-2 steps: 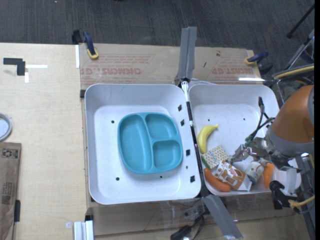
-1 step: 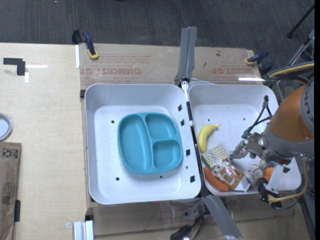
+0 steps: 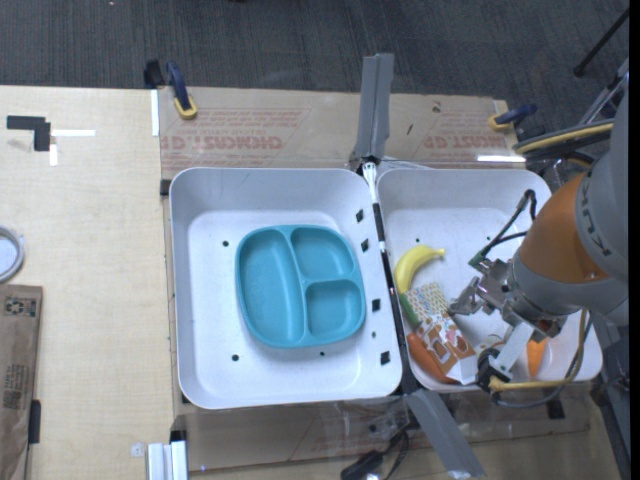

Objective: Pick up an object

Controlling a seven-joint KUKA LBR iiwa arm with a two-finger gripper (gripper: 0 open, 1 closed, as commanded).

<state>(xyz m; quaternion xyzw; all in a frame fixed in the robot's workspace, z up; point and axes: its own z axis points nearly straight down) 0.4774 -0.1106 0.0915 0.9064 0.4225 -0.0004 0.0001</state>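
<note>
Reaching into the right bin, with nothing lifted yet.

You have a banana lying near that bin's left wall, and just below it a printed carton resting over something orange at the front edge. The gripper sits low beside the carton, its wrist tilted; you cannot tell how it is set or whether it has hold of anything. Watch the crowding: carton, banana and orange item lie close, so a descent may nudge one aside or pinch a carton flap that slips. The left bin holds a blue divided plate. Both bins sit on cardboard on a pale wooden desk; dark carpet lies beyond.
</note>
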